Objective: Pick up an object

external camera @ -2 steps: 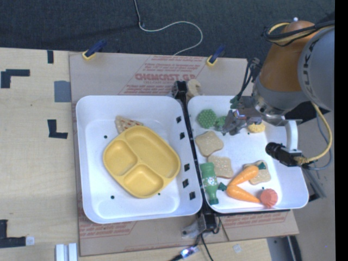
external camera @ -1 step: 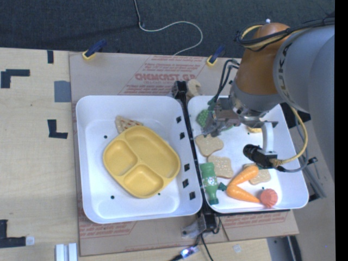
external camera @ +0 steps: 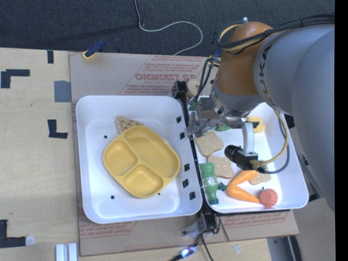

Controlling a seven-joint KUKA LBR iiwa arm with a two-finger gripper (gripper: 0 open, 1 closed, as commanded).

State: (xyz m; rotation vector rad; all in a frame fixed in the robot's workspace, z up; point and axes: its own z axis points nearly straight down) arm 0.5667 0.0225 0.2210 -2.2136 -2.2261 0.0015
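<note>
Gripper (external camera: 209, 125) low over right bin (external camera: 288, 200); finger state impossible to tell. Beside bread slice (external camera: 210, 143): green bottle (external camera: 209, 182), carrot (external camera: 243, 188). Bread just below gripper.

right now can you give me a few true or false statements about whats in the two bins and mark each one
1. A yellow divided tray lies in the left bin. True.
2. The carrot lies in the left bin. False: it lies in the right bin, near the front.
3. A green bottle lies in the right bin along its left wall. True.
4. The yellow divided tray holds a slice of bread. False: its compartments hold nothing; the bread slices lie in the right bin.
5. The arm reaches over the right bin. True.
6. A tan wedge-shaped piece peeks out behind the tray. True.
</note>
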